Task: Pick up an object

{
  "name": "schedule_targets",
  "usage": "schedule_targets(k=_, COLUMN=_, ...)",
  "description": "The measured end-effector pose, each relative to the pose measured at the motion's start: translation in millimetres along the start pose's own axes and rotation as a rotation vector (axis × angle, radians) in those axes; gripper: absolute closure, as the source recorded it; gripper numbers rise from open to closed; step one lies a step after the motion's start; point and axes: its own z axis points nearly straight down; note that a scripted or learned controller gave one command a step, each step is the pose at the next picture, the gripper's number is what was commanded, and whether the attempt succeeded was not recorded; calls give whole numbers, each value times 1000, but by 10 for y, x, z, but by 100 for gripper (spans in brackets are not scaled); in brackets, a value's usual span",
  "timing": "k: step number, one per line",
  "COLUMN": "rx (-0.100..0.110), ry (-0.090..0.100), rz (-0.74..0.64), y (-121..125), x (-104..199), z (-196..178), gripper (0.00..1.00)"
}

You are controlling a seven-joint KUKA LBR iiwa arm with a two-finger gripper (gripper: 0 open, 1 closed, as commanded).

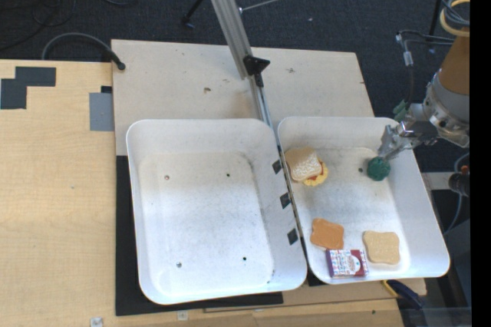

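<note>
The right bin (pixel 426 218) holds several small things. A round dark green object (pixel 377 169) sits near its far right side. A sandwich (pixel 305 165) lies by the bin's left wall. An orange slice (pixel 327 233), a tan piece of bread (pixel 381 247) and a small red-and-white box (pixel 346 263) lie toward the front. My gripper (pixel 387 150) comes in from the right over the bin's far right part. Its tip is right at the top of the green object, and I cannot tell whether it is touching or gripping it.
The left bin (pixel 146 164) stands beside the right one, with a divider and black clips (pixel 282 199) between them. A slanted metal rail (pixel 230 18) rises behind the bins. Light wooden boards lie to the left.
</note>
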Motion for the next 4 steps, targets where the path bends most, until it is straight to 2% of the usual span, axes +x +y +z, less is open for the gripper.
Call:
schedule_targets(k=1, rx=1, ry=0, rz=0, y=3, x=574, z=153, gripper=100)
schedule_targets(k=4, rx=-1, ry=-1, rz=0, y=45, x=2283, z=122, gripper=100)
